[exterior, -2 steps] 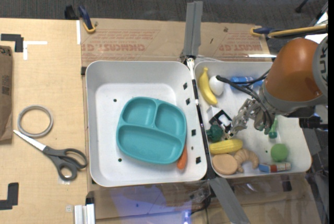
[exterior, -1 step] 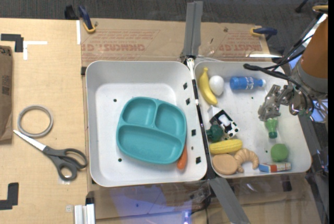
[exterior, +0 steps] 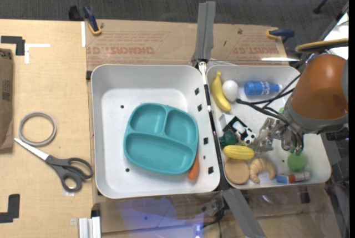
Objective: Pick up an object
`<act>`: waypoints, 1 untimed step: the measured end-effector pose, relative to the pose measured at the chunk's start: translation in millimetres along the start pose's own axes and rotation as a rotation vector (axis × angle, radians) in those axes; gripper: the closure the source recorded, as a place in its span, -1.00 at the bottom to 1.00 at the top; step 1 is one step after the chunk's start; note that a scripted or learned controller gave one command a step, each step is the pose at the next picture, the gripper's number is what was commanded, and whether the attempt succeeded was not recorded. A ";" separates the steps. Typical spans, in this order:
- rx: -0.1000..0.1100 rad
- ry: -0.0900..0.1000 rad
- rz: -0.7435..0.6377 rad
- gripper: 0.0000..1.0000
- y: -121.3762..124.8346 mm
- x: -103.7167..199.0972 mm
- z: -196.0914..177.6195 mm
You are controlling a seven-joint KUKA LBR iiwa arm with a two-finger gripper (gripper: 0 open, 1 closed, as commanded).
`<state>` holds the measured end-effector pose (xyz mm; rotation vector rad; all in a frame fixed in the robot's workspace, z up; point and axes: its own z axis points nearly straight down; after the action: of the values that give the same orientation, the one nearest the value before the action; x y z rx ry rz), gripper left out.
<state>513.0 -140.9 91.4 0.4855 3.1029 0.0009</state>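
I have the gripper point(exterior: 270, 137) down in the right bin point(exterior: 317, 173), just above the corn cob point(exterior: 238, 152) and the croissant point(exterior: 263, 167), and from this slant I can't tell what it is set to or whether it has anything. The objects lie crowded here, with a green ball point(exterior: 297, 161) and a marker point(exterior: 293, 177) close by, so I'd centre over one piece, likely the croissant, and descend straight. I'd close only once neighbours are clear.

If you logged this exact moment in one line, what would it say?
arm: over right bin | gripper: low among toys, near corn and croissant | grasp: cannot tell | left bin: teal tray, carrot
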 end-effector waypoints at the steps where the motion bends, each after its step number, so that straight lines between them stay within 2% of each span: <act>1: 0.000 -0.004 -0.172 1.00 -40.4 3.9 -175.5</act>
<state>496.8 -178.2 266.9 0.2172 3.1288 -0.0007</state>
